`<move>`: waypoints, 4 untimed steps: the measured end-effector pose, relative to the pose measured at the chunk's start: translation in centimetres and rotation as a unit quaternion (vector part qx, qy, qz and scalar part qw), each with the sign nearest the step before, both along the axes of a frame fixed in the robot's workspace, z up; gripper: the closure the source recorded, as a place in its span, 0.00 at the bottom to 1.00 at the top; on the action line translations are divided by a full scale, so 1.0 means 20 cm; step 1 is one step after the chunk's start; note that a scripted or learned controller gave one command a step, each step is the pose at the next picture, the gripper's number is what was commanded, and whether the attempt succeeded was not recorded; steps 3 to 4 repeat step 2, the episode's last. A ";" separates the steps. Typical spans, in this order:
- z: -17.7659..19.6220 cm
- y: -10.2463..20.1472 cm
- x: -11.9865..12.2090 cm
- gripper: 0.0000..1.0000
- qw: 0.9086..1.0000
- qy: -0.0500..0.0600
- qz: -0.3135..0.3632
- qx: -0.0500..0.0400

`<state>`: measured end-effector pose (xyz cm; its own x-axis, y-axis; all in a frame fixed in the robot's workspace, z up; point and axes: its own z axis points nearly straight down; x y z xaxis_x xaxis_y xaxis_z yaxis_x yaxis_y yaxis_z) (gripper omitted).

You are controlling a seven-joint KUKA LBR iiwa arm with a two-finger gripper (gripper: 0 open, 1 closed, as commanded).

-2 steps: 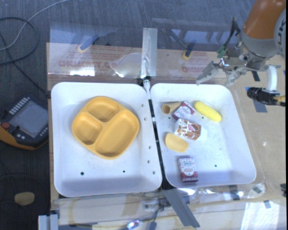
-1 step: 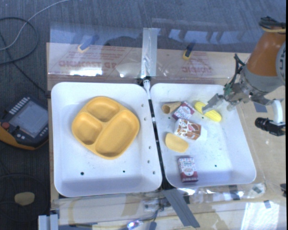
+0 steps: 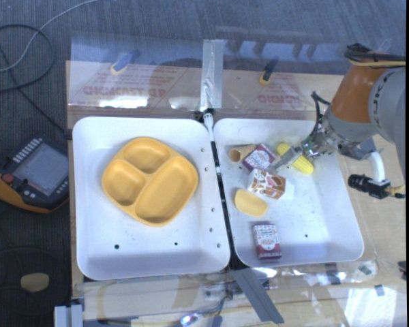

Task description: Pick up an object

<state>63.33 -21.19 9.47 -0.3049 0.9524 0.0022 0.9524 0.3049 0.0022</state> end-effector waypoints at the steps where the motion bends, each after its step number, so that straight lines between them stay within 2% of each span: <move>1: 0.05 0.01 0.00 1.00 1.000 -0.001 0.001 0.001; 2: 0.69 0.49 -0.02 1.00 0.993 0.001 -0.121 -0.002; 4: 0.69 0.49 -0.02 1.00 0.993 0.001 -0.121 -0.002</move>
